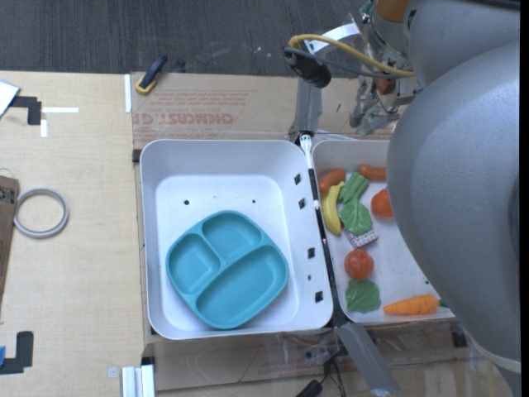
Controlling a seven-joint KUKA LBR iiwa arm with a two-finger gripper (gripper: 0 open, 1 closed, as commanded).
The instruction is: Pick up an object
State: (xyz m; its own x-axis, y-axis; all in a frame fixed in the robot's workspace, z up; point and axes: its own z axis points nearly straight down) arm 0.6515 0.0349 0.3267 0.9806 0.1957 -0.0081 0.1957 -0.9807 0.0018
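Observation:
The right bin [324,151] holds toy food: a yellow banana [331,209], green leafy pieces [356,216], a red tomato [359,264], another green piece [362,294], an orange carrot [411,306] at the front, and small orange pieces [374,173] near the back. My gripper [376,112] hangs over the back edge of this bin, above the items and touching none of them. The big grey arm hides the bin's right part.
The left bin [157,222] holds a teal divided plate [228,268]. A grey tape roll [39,212] lies on the wooden bench at the left. A blue and yellow tool [151,73] rests on the cardboard behind the bins.

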